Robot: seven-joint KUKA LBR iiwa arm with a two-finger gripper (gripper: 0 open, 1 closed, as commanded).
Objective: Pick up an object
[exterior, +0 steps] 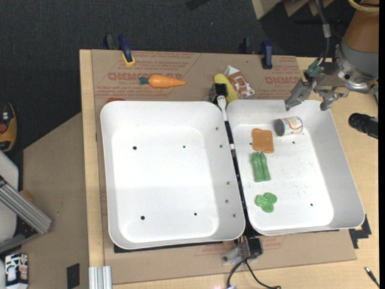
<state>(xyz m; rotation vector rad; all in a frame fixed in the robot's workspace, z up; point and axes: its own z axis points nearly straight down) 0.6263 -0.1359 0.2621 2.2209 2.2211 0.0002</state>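
My gripper (311, 100) hangs over the far rim of the right bin (337, 179), open, with nothing between its fingers. Just below it, inside that bin, a small can (289, 126) lies on its side. Beside the can rests an orange flat piece (263, 141). Further toward the front lie a green ridged block (260, 166) and a green leafy toy (266, 201).
The left bin (120, 161) sits beside the right one. Behind the bins on the cardboard lie a toy carrot (164, 82), a yellow and black object (221, 88) and a small carton (240, 84). Two clamps (126, 52) (266, 53) hold the far edge.
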